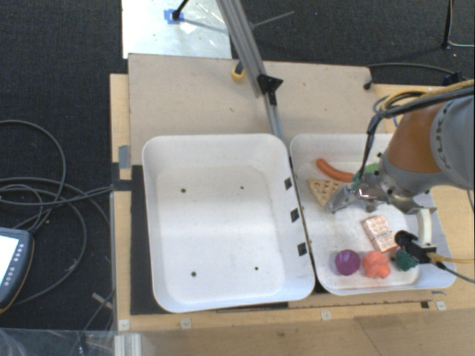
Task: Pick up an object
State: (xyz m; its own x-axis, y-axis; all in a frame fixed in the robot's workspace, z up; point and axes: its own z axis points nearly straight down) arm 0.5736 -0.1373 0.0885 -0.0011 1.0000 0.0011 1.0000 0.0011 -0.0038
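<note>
The arm reaches in from the right over the right bin (312, 221). Its gripper (343, 199) hangs low just beside the yellow cracker (322, 190), on its right side. I cannot tell if the fingers are apart or together. A long orange carrot (334, 171) lies just past the cracker. Near the front lie a purple ball (346, 262), an orange toy (376, 264) and a small box (378, 232). The left bin (223, 221) sits beside it on the tabletop (193, 95).
</note>
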